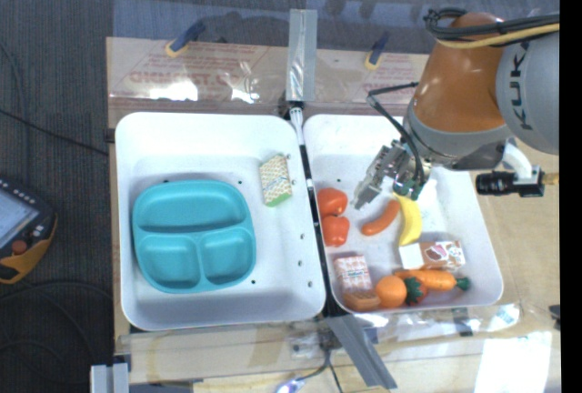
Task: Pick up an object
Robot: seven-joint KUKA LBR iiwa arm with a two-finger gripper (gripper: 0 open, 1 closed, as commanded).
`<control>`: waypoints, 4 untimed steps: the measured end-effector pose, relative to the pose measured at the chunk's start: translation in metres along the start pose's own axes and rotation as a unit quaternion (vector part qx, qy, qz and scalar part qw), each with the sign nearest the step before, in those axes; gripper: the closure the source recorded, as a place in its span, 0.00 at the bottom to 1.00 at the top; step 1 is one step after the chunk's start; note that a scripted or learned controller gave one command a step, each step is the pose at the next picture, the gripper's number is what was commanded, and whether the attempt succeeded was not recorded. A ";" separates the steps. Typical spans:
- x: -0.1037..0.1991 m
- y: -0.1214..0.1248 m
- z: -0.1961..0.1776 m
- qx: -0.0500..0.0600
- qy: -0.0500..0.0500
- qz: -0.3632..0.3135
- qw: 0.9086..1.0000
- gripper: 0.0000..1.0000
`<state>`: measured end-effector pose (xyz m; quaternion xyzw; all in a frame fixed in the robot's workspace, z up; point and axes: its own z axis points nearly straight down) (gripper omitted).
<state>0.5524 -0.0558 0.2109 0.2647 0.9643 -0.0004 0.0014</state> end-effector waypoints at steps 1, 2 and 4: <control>0.000 0.000 0.000 0.000 0.000 0.000 1.000 0.00; -0.015 -0.069 0.061 0.001 0.001 0.043 0.999 0.00; -0.024 -0.033 0.109 -0.002 -0.007 0.048 0.999 1.00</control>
